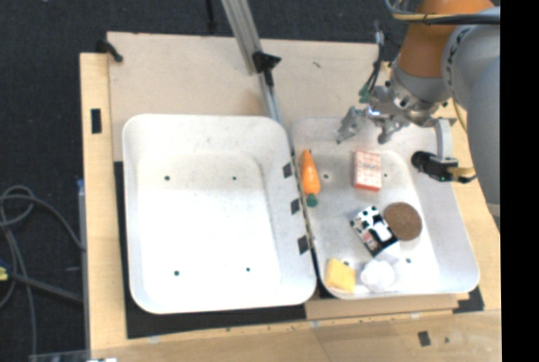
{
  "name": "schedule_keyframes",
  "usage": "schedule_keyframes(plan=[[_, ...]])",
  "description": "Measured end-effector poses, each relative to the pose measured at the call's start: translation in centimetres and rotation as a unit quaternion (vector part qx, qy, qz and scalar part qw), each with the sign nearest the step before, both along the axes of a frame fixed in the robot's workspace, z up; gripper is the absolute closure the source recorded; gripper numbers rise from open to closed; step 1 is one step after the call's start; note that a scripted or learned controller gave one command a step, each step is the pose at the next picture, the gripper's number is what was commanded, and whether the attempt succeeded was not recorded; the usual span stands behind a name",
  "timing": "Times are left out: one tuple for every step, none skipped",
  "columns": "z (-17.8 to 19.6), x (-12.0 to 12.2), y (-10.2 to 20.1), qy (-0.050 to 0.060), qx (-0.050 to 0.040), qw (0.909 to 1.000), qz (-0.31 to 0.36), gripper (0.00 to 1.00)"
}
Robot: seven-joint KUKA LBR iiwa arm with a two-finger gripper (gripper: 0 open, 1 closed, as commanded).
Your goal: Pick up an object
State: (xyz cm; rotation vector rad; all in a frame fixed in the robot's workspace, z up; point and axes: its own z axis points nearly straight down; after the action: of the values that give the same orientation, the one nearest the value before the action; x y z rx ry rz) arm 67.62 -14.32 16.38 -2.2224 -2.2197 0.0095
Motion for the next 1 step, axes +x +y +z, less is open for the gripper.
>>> schedule_keyframes(plan=[[-4.23,-0.32,0.03,0.0,0.0,1.0,-0.001,0.0]])
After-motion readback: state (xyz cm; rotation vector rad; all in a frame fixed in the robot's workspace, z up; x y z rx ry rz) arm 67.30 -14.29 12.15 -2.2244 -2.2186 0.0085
